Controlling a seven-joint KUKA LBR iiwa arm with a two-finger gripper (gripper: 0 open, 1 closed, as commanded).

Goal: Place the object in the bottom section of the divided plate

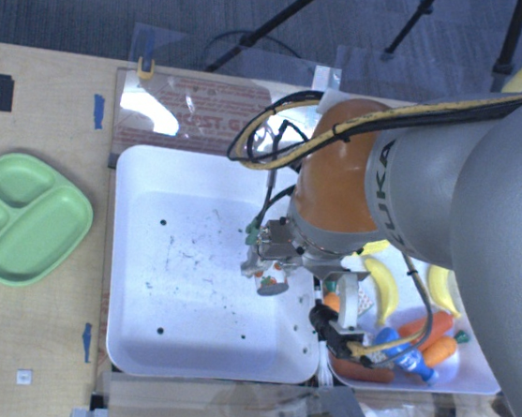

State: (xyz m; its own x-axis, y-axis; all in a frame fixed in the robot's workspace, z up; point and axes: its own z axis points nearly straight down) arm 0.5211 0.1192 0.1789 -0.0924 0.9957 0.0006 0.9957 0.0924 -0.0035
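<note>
Lift gripper (270, 275) straight up (jaws: can't tell if holding anything), carry left to plate (21, 218), release low over btm section.

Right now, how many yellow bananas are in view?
2. One yellow banana lies in the right white bin just right of the gripper; the other sits farther right against the grey arm. The arm may hide more.

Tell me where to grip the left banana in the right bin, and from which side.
Probably the banana at mid-body, jaws across its narrow width, coming straight down. It lies roughly lengthwise down the bin, curved, with its upper half bare. Lower down, other toys crowd it.
</note>
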